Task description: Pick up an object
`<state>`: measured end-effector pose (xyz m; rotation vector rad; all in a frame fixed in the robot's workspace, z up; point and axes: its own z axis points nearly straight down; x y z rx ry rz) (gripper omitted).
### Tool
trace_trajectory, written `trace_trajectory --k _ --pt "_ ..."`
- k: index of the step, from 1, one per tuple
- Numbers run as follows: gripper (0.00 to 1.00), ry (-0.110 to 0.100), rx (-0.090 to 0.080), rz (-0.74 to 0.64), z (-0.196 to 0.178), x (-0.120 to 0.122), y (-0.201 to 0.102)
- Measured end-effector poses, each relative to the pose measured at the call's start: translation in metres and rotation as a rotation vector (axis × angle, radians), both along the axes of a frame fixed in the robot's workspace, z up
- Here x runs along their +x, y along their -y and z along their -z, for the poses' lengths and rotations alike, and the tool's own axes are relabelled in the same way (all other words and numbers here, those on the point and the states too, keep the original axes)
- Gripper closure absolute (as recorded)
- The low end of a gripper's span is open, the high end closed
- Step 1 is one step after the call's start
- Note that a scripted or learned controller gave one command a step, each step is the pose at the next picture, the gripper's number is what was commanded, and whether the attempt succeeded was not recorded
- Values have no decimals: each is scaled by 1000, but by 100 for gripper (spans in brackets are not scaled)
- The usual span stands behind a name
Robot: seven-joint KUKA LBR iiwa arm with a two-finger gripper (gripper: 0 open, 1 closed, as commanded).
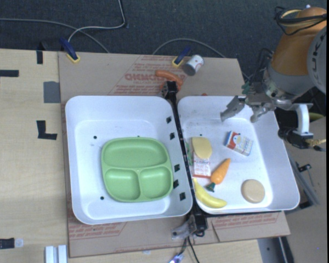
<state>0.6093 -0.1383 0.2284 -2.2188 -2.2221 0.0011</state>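
Observation:
The right bin (274, 147) holds several toy foods: a small red, white and blue carton (239, 142), an orange carrot (220, 171), a yellow banana (209, 198), a round tan biscuit (253, 190), a pale yellow piece (202, 147) and a red and white packet (202, 169). My gripper (244, 109) hangs over the far part of this bin, above and behind the carton. Its two fingers are spread apart with nothing between them.
The left bin (82, 147) holds a green three-compartment plate (137, 167). Beyond the bins on the cardboard lie an orange item (170, 75) and a grey cylinder (193, 64). Cables run across the dark floor behind.

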Motion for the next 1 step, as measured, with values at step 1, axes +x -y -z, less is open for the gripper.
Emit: trace_trajectory --k 1 --pt "0 4 0 0 142 -10 -43"
